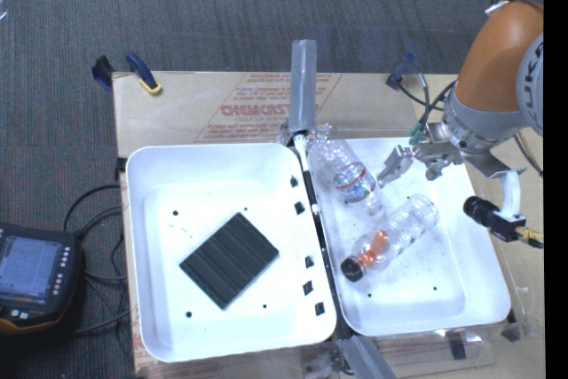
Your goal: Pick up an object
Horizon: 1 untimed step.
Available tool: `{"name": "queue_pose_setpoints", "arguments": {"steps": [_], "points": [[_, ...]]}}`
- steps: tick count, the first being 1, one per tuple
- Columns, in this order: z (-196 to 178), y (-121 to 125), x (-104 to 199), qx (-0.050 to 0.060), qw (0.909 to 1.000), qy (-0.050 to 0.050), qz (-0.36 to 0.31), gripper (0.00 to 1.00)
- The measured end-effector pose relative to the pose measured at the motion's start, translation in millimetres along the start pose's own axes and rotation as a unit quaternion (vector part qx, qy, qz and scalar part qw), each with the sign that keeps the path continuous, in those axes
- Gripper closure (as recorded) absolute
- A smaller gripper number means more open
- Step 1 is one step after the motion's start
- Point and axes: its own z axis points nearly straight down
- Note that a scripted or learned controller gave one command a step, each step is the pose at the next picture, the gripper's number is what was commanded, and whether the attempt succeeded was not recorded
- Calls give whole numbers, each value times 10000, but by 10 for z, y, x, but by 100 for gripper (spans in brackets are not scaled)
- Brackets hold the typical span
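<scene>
Reaching in from the right, the grey arm (497, 67) with its orange band hangs over the far side of the right bin (479, 297). We see its gripper (401, 162) poised near the bin's back rim, just right of a clear plastic bottle (348, 175) with a blue and red label, which lies against the divider between the bins. We cannot tell how wide the pincer stands, and nothing shows between its tips. A second clear bottle (395, 237), black-capped with something orange inside, lies slantwise at the bin's middle, near the first. In the left bin (146, 191), well apart, a dark ribbed pad (230, 259) lies flat.
</scene>
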Motion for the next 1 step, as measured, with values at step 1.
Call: {"name": "queue_pose_setpoints", "arguments": {"steps": [1], "points": [[1417,-341,303,-22,9970,5,-771,0]]}}
